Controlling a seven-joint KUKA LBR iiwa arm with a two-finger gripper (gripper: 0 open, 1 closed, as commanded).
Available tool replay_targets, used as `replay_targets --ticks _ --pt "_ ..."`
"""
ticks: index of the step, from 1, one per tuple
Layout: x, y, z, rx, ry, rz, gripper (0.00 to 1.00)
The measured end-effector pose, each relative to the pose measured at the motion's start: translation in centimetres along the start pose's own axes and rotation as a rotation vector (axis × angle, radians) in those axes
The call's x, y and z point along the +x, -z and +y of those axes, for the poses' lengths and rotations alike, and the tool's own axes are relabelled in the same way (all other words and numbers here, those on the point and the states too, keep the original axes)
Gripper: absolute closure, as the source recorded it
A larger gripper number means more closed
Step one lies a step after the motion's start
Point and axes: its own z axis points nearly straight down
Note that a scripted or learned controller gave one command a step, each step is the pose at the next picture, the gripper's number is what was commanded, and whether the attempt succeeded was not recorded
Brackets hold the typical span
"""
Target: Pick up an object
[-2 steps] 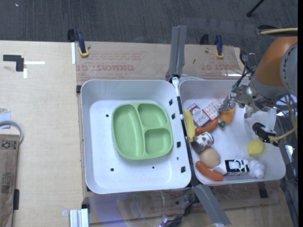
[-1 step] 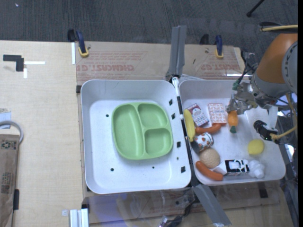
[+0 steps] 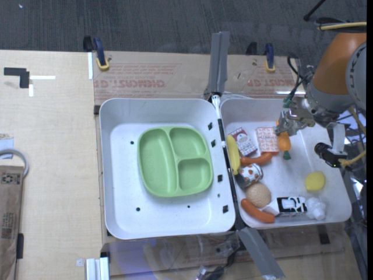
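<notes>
Even bright light, sharp pic

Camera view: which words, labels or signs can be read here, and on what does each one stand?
Cardboard sheet behind the bins: red printing, upside down and too blurred to quote.
Brown paper bag: a recycling sign; its small print is unreadable.
Small packets in the right bin: print too small to read.

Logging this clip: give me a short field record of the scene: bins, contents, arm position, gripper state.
left bin: holds a green divided tray
right bin: toy food and small packets, including a banana, a lemon, a sausage, a bread roll
gripper: over the right bin's far side, above a small orange piece
grasp: cannot tell
</notes>
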Motion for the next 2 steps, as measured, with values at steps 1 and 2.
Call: replay_targets --ticks 1,2 --pt "3.4 1.5 -2.1 0.004 -0.175 0.001 1.00" --pt "9.1 5.8 -3.8 0.003 -0.320 0.000 1.00"
